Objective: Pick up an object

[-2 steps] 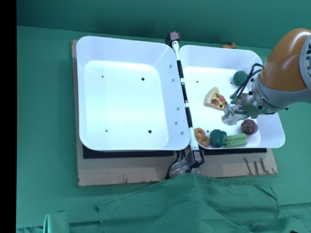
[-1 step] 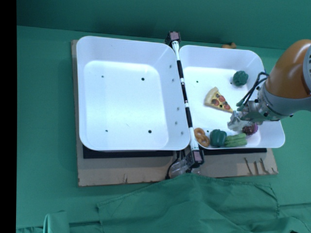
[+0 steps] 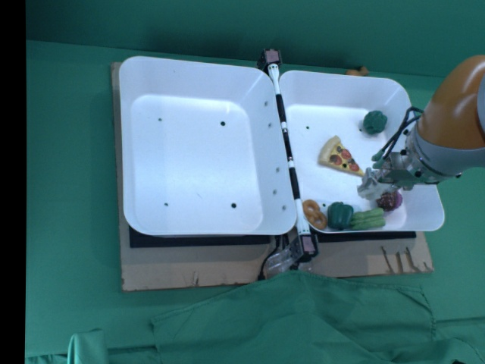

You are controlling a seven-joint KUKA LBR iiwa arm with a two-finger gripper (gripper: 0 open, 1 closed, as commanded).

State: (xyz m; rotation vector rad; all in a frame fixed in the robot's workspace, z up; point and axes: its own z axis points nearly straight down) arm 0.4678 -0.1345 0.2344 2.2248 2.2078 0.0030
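Green cloth (image 3: 303, 317) up front, claw low over right bin (image 3: 424, 217).
We see gripper (image 3: 375, 182) just beside purple toy (image 3: 389, 200), pizza slice (image 3: 339, 155) close to its left; pretzel (image 3: 314, 213), green pepper (image 3: 340, 215), cucumber (image 3: 369, 219) along near wall. Can't tell claw's state. No readable writing.

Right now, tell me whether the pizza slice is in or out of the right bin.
In. The pizza slice lies flat on the floor of the right bin, inside its rim, left of the gripper.

bins (image 3: 197, 74) white | pizza slice (image 3: 339, 155) yellow, red dots | pepper (image 3: 339, 214) green | pretzel (image 3: 314, 213) orange-brown
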